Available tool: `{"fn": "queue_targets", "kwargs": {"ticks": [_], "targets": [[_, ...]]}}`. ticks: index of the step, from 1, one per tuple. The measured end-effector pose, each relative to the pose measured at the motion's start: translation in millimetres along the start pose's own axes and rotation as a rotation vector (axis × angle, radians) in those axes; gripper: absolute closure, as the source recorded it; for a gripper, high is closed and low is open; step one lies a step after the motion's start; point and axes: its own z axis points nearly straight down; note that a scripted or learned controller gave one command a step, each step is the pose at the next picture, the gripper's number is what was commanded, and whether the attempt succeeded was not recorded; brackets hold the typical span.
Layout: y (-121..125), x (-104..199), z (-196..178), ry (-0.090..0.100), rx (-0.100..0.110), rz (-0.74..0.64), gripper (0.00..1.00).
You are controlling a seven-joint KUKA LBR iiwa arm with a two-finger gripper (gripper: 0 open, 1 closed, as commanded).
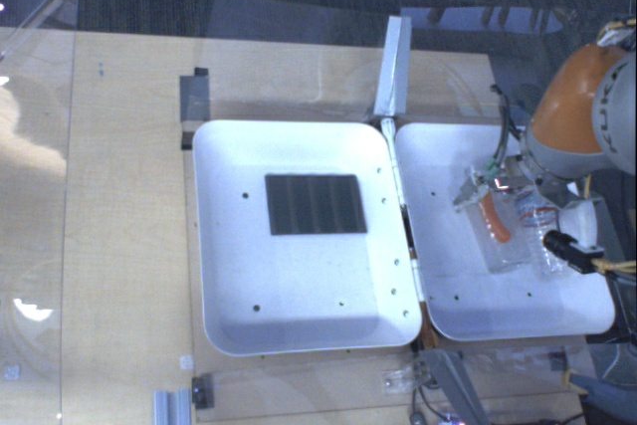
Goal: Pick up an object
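In the right bin [448, 304] lies a small orange stick-shaped object [496, 220] inside clear crinkled plastic wrap [518, 244]. A bit of blue and red print shows in the plastic beside it [534, 212]. My gripper [485, 184] hangs low over the bin, just above the upper end of the orange object. The grey arm with its orange band [577, 109] comes in from the right and covers the bin's far right corner. Whether the gripper touches the object is hidden by its own body.
The left bin [224, 294] has a dark grey ribbed rectangle [316, 204] in its middle. A raised divider [403, 214] separates the two bins. A black cable end [569, 251] sticks out over the right bin near the plastic. Wooden bench surrounds the bins.
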Motion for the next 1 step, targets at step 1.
{"fn": "queue_targets", "kwargs": {"ticks": [1], "targets": [[40.1, 39.0, -73.7, 0.002, 0.014, 0.165, 1.0]]}}
